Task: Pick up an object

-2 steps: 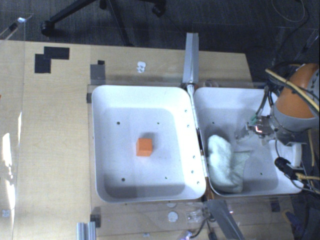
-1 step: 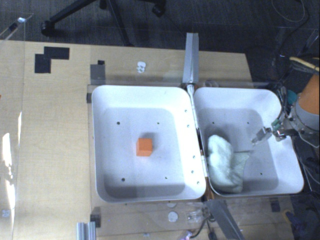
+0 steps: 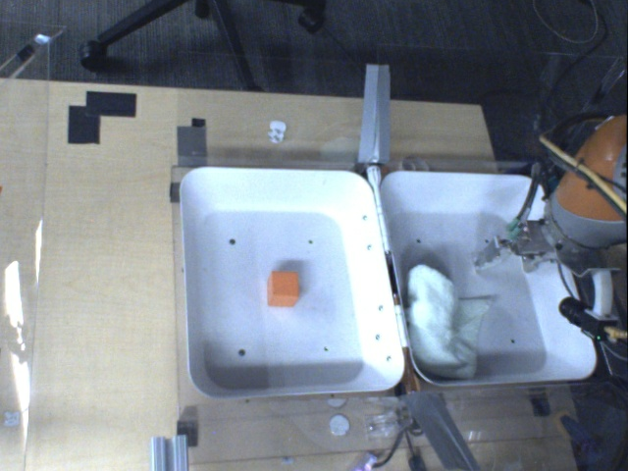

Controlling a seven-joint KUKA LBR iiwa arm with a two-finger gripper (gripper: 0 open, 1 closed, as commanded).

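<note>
I hold the gripper over the right bin, just right of the cloth; whether it is spread I cannot tell. Approach step: next, descend onto the cloth.

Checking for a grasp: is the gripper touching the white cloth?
Apart. The camera view shows bare bin floor between the gripper and the white cloth in the right bin.
</note>
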